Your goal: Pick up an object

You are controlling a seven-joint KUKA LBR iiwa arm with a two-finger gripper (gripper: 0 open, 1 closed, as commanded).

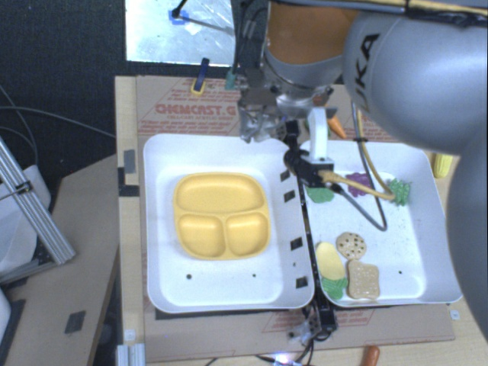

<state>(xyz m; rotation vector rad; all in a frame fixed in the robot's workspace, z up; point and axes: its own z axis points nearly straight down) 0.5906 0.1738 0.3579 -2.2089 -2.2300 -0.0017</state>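
Camera view shows us the gripper (258, 126) at the far rim of the bin (164, 280) holding a yellow tray (221, 213). Spread or closed, we cannot tell.

A dark surface (61, 36) fills the background at the top and left. A shiny silver sheet (179, 17) lies on it. Brown cardboard (191, 109) with red lettering tops a tan bench (84, 227), beside a metal rail (34, 204).
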